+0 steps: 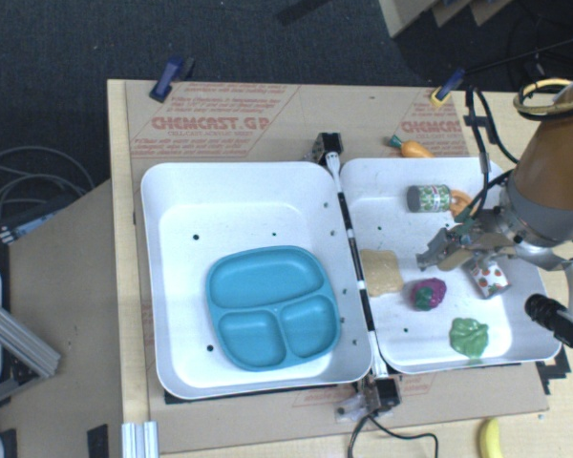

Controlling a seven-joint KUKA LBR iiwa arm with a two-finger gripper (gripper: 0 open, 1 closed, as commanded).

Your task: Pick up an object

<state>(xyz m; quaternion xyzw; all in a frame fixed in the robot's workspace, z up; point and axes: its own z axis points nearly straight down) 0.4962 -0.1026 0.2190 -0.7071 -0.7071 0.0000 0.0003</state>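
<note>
Evidently the approach was the step in hand: the gripper (pixel 443 251) hung over the right bin (pixel 397 346), reached in from the right, with nothing visible between its fingers. The jaws appeared to stand apart, dark tips pointing toward the divider between the bins, though their exact spread was hard to read at this slant. No target was named by the task, so the nearest candidates were noted. The magenta object (pixel 427 294) lay just below and slightly inboard of the jaws, near but not touching them. The tan sponge-like block (pixel 382 273) sat beyond the tips, against the divider. The grey-and-green can (pixel 429 198) lay on its side above the jaws, and the red-and-white patterned object (pixel 489 278) sat behind them, close under the wrist. The green lumpy object (pixel 469 337) was farther below, well apart. The left bin (pixel 172 256) held the blue divided tray (pixel 272 305), far beyond the tips. In judgement, the magenta object was the best choice: shift the jaws a little toward it, centre them over its widest part, descend until the tips straddled it, then close. The main risk was nudging it sideways, or clipping the patterned object with the wrist during descent.
</note>
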